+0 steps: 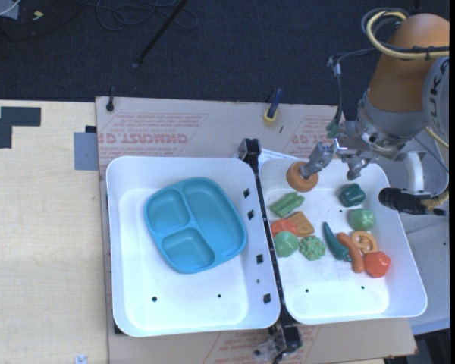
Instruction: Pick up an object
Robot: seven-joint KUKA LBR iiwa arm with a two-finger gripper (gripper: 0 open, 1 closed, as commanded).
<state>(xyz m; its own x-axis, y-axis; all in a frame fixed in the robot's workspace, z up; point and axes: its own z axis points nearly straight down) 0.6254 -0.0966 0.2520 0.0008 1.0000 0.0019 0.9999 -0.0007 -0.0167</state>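
Left bin (129,203) held a blue divided tray (195,224), three compartments, sitting tilted near the bin's middle, nothing in it. A black divider strip (259,233) ran between the two bins, which sat touching side by side on a cardboard sheet (167,131). Right bin (341,302) held all the toy food, bunched in its upper half: an orange donut-shaped ring (302,177) near the back left corner, a green pea pod (287,203) just below it, an orange flat piece (294,224) under that, a light green round piece (286,243) and a broccoli-like piece (312,247) next to each other. Further right were a dark teal curved piece (334,241), a pretzel (362,242), an orange carrot-like stick (352,253) and a red tomato (377,264), all close or touching. Above those sat a dark green piece (352,195) and a lighter green round one (362,219). The gripper (335,165) hung over the back of the right bin, its fingers spread wide apart, one finger (315,161) just over the donut ring's rim, the other (355,170) just above the dark green piece. Nothing was between the fingers, no item lifted. The arm (406,59) came in from the right.
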